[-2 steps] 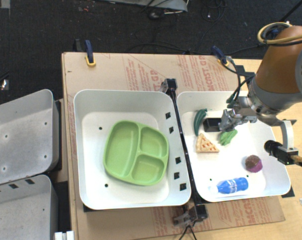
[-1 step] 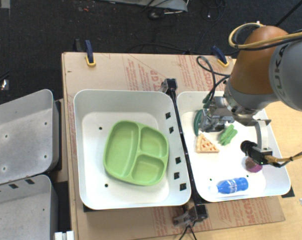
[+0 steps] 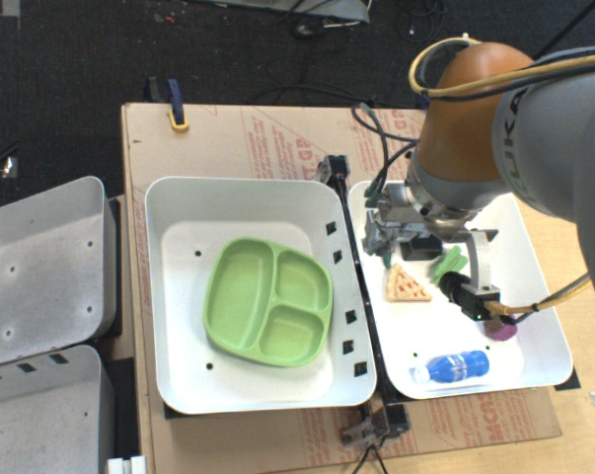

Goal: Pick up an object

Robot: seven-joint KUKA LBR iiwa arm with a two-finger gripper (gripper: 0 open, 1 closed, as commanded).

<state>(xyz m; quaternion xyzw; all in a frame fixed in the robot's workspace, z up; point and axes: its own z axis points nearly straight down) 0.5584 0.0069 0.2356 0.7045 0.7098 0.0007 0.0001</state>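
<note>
Gripper (image 3: pixel 412 248) sits low in the right bin (image 3: pixel 544 349); I cannot tell its opening, nor see anything held. Just below it lies a yellow triangular toy (image 3: pixel 409 284); a green piece (image 3: pixel 449 262) beside it, a purple object (image 3: pixel 500 329) and a blue bottle (image 3: pixel 457 366) farther off. I judge no pick made yet: grasp and lift remain. Left bin (image 3: pixel 238 205) holds a green divided plate (image 3: pixel 268 302).

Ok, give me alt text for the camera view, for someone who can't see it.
A grey and orange robot arm reaches from the right over the right white bin, which holds a yellow waffle-like triangle, a blue bottle, a green piece and a purple object. The left white bin holds a green divided plate.
</note>
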